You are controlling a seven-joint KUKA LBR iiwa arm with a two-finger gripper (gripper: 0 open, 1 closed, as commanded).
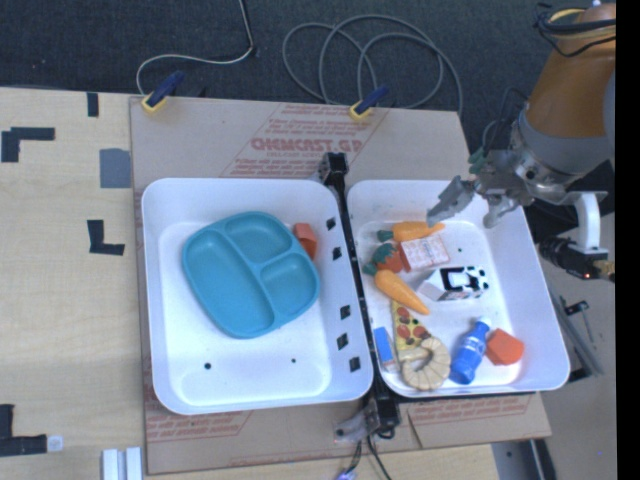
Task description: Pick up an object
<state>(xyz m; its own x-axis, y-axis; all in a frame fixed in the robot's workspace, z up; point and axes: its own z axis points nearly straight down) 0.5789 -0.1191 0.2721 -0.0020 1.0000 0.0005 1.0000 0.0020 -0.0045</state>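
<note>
Your pick candidates sit in the right bin [535, 268]: an orange carrot [401, 290] near the middle, a second carrot [412, 231] toward the far wall, a red-and-white packet [423, 254] btwn them, a black-and-white toy [463, 282] just right of the packet. Nearer the front wall you have a blue bottle [466, 353] beside an orange-red block [505, 348], a tan ring-shaped piece [428, 362], a spotted pizza-like slice [405, 326] and a small blue stick [383, 344] by the divider. A green item [383, 256] lies at the packet's left, partly hidden. The gripper [466, 201] hangs over the bin's far right part, above and apart from the far carrot; its two fingers [445, 202] are spread wide w/ nothing btwn them. The grey arm [560, 138] w/ its orange band comes in from the right. Over in the left bin [160, 268], a blue divided tray [250, 273] lies tilted, w/ a small orange block [305, 238] touching its far right corner. Both bins rest on a cardboard sheet [290, 143] held by two clamps [160, 92] at its far edge; grey cables [360, 58] loop on the dark floor beyond.
</note>
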